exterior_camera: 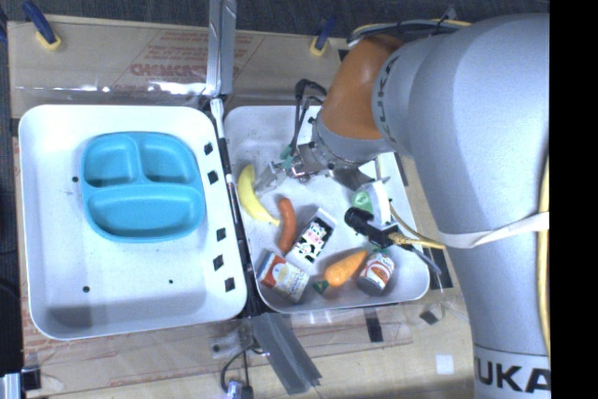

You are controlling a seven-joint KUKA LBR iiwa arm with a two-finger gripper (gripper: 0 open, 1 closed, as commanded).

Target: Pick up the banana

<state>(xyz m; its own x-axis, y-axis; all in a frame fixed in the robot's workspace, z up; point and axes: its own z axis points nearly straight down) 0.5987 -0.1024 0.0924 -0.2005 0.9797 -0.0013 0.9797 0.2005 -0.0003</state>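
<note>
A yellow banana point(250, 193) was seen lying in the right-hand white bin point(245, 128), against its left wall. Just right of the banana were an orange sausage point(287, 222) and a cow-print carton point(311, 241). The gripper point(280, 170) was poised just above and right of the banana; whether the jaws were wide or narrow could not be told.
</note>
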